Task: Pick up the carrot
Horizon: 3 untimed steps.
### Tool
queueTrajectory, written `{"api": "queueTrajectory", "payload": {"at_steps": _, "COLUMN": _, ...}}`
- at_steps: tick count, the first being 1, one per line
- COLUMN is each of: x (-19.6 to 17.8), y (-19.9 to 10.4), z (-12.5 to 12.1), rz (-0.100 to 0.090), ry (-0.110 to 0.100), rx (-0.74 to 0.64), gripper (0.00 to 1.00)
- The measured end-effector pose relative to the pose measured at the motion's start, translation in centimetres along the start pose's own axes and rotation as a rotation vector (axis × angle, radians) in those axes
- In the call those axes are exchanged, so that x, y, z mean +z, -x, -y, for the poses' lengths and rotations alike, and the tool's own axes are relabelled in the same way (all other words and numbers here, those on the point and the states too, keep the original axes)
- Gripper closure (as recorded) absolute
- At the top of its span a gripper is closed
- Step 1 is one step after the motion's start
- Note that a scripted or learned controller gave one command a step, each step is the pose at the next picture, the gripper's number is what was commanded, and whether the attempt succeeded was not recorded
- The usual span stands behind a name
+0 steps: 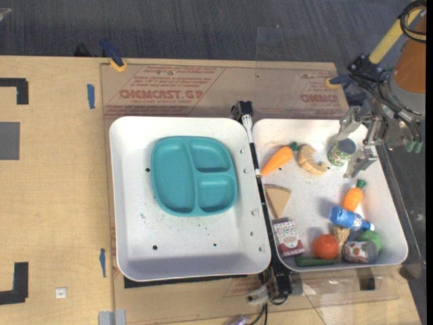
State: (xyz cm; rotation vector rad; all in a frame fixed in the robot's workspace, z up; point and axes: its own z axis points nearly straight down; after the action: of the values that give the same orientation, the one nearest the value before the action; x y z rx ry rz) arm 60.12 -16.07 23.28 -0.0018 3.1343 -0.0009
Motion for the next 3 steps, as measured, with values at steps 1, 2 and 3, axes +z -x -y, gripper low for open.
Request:
{"api": "queueTrajectory", "payload": {"at_steps": 1, "x": 13.3, "y": 0.0, "z": 2.9, "rz": 0.007, "ry": -0.002, "rx": -0.190, "gripper": 0.00}}
{"api": "queueTrajectory", "payload": {"at_steps": 2, "x": 14.4, "y": -3.8, "z": 6.3, "rz": 0.002, "ry": -0.001, "rx": 0.152, "gripper": 0.00}}
{"api": "queueTrajectory", "payload": {"at_steps": 3, "x": 14.4, "y": -2.3, "z": 6.3, "rz": 0.004, "ry": -0.002, "rx": 0.371, "gripper": 0.00}}
